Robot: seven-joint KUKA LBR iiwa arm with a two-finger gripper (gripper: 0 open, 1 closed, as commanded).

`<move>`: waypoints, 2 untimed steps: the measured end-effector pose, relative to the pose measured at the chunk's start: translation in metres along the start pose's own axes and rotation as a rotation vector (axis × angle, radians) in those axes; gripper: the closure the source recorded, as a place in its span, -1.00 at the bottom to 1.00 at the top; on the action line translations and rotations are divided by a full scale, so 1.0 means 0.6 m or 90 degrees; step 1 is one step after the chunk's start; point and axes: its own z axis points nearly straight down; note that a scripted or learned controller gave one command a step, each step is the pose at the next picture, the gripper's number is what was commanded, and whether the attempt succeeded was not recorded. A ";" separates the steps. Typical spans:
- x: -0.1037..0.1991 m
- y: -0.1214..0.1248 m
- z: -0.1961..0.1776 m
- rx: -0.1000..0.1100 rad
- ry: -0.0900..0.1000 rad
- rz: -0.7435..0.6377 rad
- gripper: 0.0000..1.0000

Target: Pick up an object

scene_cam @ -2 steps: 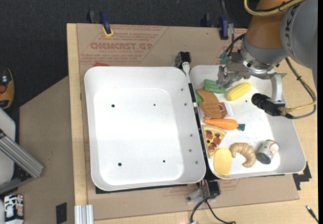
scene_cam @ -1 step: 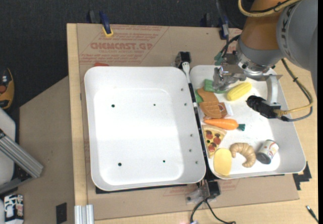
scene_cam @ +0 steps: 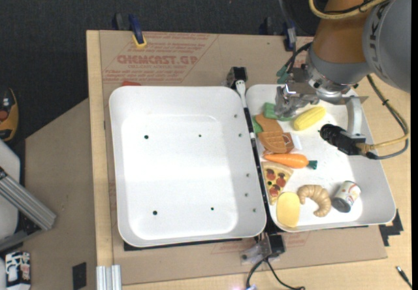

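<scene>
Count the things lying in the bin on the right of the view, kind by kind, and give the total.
Corn cob: 1
Waffle: 1
Carrot: 1
Pizza slice: 1
Croissant: 1
Yellow oval piece: 1
Small can: 1
Orange-and-green piece, kind unclear: 1
Total: 8, if that last piece is one thing.

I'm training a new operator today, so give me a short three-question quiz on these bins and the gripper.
1. True or false: the carrot lies right beside the pizza slice.
2. Which lies nearest the gripper? A croissant, B corn cob, C can.
3. Fill in: all the food lies in the view's ___ bin.
Key: 1 true; 2 B; 3 right.
</scene>
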 end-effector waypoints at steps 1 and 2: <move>0.019 -0.028 -0.012 0.003 0.001 0.000 1.00; 0.007 -0.026 -0.023 0.000 -0.001 0.001 1.00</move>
